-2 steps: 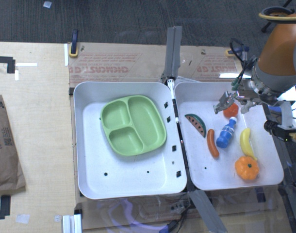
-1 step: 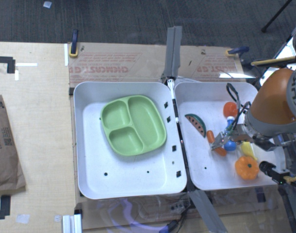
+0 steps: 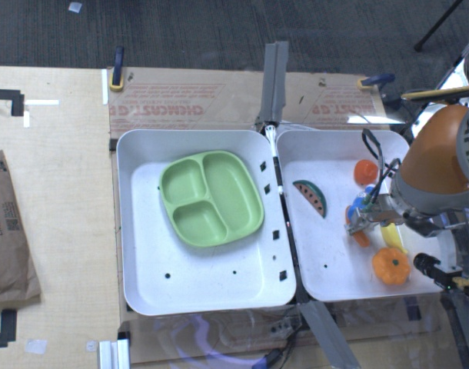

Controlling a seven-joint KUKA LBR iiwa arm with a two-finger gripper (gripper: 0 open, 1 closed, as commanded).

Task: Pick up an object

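Camera view, and here is what you have. Your gripper (image 3: 360,223) is down in the right bin (image 3: 327,271), sitting low among the toy food at its right side. I can't tell its state from this slant; the wrist and cabling crowd it.

The candidates are bunched there for a reason: they lie where the arm reaches in from the right, so any one is a short trip. A small orange piece (image 3: 361,239) sits just under the gripper, touching or nearly so, and looks the likeliest target. A blue item (image 3: 363,204) is right against the tool too. Nearby you have the orange ball (image 3: 365,171) above, a yellow piece (image 3: 393,236) beside the wrist, and the little pumpkin (image 3: 391,267) below it. The watermelon slice (image 3: 311,197) lies apart, toward the bin's middle.

The left bin (image 3: 142,283) carries a green divided plate (image 3: 211,198), tilted a touch, likely the drop spot.

Writing: the cardboard sheet (image 3: 181,104) behind the bins shows red print, upside down from here, too faint to read with confidence. The brown bag (image 3: 8,229) at far left has print too small to make out.
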